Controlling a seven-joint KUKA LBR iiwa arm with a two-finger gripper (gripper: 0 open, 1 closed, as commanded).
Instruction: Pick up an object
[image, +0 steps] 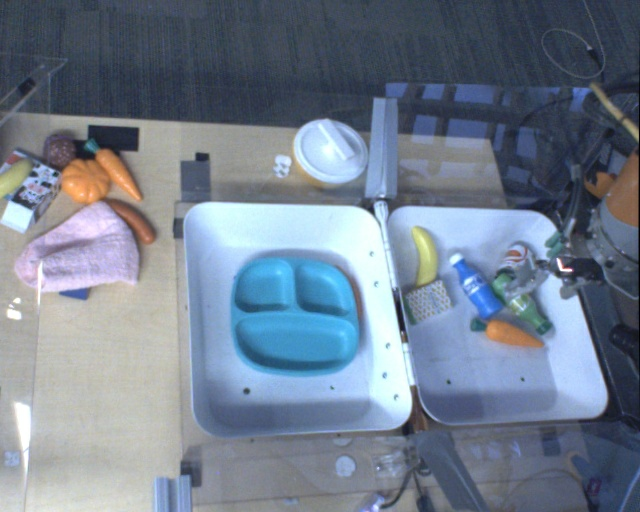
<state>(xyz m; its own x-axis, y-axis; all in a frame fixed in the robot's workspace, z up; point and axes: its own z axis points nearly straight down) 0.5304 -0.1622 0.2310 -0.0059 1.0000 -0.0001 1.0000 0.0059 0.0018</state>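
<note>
While R bin (500, 400) holds 5 items, L bin (205, 300) holds 1 tray (295, 312).

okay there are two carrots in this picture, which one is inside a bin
The carrot lying in the right bin, just below the blue bottle and green bottle. The other carrot lies outside both bins, on the bench at far left beside the small pumpkin.

A pink cloth (78, 256) and white lidded bowl (331, 151) rest on the bench (100, 400).
</note>
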